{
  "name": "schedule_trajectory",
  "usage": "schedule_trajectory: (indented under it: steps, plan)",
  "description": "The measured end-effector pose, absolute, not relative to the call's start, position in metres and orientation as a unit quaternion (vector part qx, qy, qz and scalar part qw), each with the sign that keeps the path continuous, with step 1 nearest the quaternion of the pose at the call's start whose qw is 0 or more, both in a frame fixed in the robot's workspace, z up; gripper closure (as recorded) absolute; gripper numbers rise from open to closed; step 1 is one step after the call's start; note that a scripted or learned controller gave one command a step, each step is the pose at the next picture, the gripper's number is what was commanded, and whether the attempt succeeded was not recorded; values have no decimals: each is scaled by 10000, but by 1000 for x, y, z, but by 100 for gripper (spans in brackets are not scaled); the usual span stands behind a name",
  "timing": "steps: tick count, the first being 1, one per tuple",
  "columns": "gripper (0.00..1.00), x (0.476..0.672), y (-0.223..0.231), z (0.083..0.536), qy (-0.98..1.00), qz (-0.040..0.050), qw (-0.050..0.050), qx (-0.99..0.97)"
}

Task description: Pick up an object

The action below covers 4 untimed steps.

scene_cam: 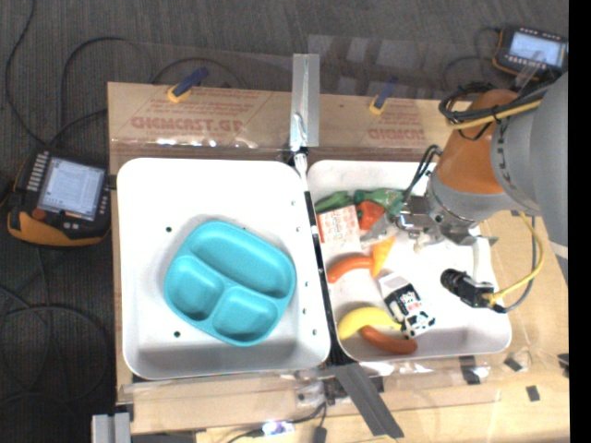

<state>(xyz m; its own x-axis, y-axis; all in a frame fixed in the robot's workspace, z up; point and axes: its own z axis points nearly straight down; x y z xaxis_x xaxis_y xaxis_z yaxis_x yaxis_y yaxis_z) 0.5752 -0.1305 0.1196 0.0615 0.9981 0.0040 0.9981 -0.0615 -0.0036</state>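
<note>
My hand (pixel 420 221) hangs low over the right bin (pixel 494 340), up near its back end, because that is where the toys are piled. I cannot tell if my hand is spread or pressed together; my own wrist hides that part from above.

The things I could pick up all lie in this bin. Just beside my hand sits a green leafy toy (pixel 374 196) and a small red one (pixel 369 215). A flat card with red print (pixel 338 224) leans near the wall between the bins. Lower down is a smooth orange piece (pixel 349 267), a small box with black and white spots (pixel 406 305), a curved yellow banana (pixel 362 320) and a long red sausage shape (pixel 390 341). They look like shiny plastic, round and slippery, so I think a grab could slide off.

The left bin (pixel 138 247) holds a blue tray (pixel 231 281) with three dips in it, lying flat and well apart from my hand. Both bins are white and shallow, side by side on the counter (pixel 222 118), so I can reach down easily.
</note>
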Motion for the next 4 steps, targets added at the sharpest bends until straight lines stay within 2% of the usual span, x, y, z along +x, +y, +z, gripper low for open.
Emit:
schedule_trajectory:
  steps: [1,2,3,4]
  plan:
    - [100,575,-128,127,-6857,-12,55,-7278]
    - [100,567,-191,276,-7934,8,1,-6087]
    - [100,568,-186,234,-8431,17,-5,-5378]
    - [100,666,-173,231,-8469,-3,-3,-5317]
